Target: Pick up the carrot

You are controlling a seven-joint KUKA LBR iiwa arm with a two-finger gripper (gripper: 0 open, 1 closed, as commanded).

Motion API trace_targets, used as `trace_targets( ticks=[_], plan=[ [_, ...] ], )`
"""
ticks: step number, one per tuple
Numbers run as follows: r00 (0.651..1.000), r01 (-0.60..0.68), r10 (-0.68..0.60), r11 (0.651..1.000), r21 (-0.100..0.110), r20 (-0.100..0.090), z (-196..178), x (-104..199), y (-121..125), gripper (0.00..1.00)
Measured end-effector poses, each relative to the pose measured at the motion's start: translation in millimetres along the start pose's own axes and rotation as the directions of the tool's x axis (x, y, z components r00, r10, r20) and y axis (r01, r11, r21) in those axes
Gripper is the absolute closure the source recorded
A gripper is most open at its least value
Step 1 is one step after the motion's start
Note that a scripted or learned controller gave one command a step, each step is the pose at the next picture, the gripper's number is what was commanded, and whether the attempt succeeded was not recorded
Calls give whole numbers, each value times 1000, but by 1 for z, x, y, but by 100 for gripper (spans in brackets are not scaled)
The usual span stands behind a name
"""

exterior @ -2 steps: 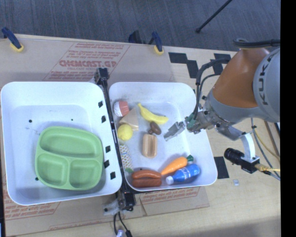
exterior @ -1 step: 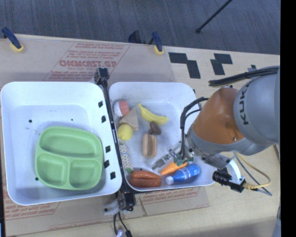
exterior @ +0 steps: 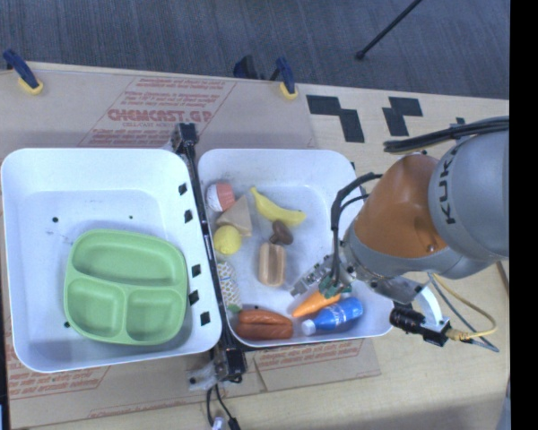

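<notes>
Right bin (exterior: pixel 278 161): carrot (exterior: pixel 312 305) partly under end effector (exterior: pixel 326 279)

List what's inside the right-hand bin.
The right bin holds a carrot, blue bottle, banana, hot dog bun, yellow ball, red sausage and other toy foods. The gripper covers the carrot's top end.

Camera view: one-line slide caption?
KUKA arm's end effector at the carrot in the right bin, beside a blue bottle; green tray in left bin.
</notes>
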State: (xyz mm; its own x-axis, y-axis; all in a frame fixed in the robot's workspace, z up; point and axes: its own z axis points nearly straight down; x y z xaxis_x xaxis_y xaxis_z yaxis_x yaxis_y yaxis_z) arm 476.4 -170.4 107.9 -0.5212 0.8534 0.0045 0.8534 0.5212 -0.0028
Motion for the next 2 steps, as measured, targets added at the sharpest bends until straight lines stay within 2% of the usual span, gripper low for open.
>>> trace_targets(
  ticks=[1, 2],
  plan=[
    [1000, 0, 0, 1000, 0, 0, 0, 0, 0, 0],
    [1000, 5, -5, 1000, 0, 0, -10, 0, 1, 100]
  ],
)
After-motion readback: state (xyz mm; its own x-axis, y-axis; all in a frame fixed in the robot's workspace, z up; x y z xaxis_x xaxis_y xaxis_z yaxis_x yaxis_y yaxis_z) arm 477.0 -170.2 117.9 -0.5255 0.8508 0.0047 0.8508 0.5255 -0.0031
